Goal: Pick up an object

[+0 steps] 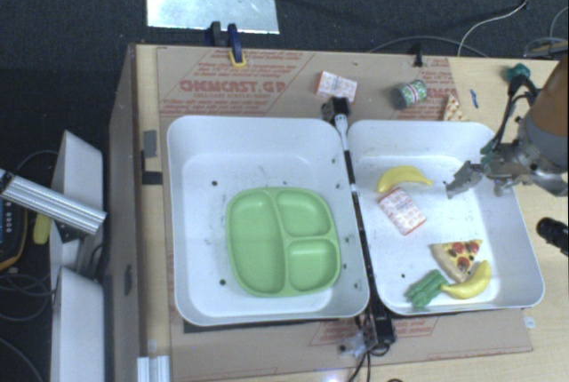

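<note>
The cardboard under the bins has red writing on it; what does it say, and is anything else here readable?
"CHEMCAST GP" in red, on the cardboard sheet; the smaller red lines around it are too blurred.
Printing on the small packet, the can and the paper tag: too small to read.

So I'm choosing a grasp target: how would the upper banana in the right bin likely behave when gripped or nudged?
The banana looks like a smooth, glossy toy, so probably light, stiff and a bit slippery. Its curved body lies flat, so a nudge would likely spin it rather than roll it. The gripper sits just beside it.
</note>
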`<state>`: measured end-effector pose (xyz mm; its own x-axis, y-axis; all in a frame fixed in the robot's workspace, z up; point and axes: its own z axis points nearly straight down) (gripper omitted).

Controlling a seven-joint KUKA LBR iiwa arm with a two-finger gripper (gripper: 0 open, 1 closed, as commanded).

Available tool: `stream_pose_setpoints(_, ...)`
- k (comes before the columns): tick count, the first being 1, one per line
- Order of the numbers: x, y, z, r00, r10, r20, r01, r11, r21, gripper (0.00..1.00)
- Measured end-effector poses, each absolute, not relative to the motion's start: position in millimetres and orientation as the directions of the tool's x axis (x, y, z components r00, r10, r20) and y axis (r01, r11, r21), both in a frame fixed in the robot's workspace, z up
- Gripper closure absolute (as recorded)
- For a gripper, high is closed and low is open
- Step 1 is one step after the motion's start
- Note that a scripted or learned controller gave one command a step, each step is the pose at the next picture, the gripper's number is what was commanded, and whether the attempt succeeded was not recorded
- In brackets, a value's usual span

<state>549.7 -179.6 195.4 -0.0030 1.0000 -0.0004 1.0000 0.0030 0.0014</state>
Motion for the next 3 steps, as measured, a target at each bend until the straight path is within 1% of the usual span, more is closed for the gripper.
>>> stream_pose_setpoints(1,566.7,-131,120,-0.004,1.0,0.002,1.0,0.004,-0.002,0.0)
stream_pose_setpoints(2,629.4,-90,84,-0.006,1.0,0.002,1.0,0.006,0.001,0.0)
stream_pose_setpoints(3,619.3,-106,111,-0.001,1.0,-0.001,1.0,0.001,0.003,0.0)
